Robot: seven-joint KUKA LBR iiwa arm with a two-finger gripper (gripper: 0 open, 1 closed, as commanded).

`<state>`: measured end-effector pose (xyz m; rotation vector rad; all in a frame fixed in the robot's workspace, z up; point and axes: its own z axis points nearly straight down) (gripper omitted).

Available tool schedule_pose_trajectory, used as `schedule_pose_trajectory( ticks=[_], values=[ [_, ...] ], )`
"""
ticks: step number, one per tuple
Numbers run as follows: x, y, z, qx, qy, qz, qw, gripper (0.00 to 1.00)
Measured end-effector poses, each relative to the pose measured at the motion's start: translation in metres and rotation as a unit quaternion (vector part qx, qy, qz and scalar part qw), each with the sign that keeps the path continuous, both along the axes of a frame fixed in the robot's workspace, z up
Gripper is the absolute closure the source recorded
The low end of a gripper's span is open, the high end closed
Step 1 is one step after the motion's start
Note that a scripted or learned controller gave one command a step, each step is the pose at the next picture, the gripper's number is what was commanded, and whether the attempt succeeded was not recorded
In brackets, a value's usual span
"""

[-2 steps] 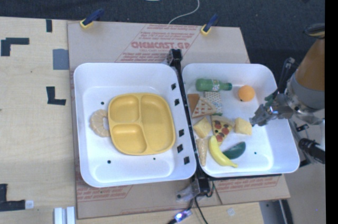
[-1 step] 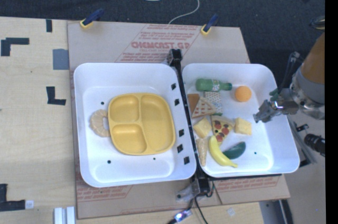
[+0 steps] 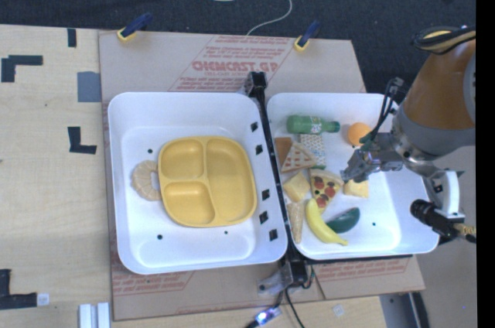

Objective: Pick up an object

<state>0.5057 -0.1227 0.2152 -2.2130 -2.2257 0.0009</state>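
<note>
While the pincer (image 3: 362, 168) sits low in the right bin (image 3: 387, 237), right of frame centre, its opening can't be told. A cheese wedge (image 3: 356, 188) lies just below it. Risk: crowded toys nearby, so it could nudge the pizza (image 3: 325, 187) and miss.

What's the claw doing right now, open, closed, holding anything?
Claw: cannot be told; it sits low in the right bin, just above a pale yellow cheese-like block.

One fixed camera looks down aslant (from above) on both bins (image 3: 124, 164)
</note>
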Motion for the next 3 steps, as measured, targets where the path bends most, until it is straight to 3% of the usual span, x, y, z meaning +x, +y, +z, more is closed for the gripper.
schedule_pose_trajectory(
  ticks=[1,3],
  values=[
    [0.010,0.059,-0.005,0.0002,0.000,0.001,1.0000,1.00],
    [0.007,0.161,0.016,0.0000,0.000,0.001,1.0000,1.00]
  ],
)
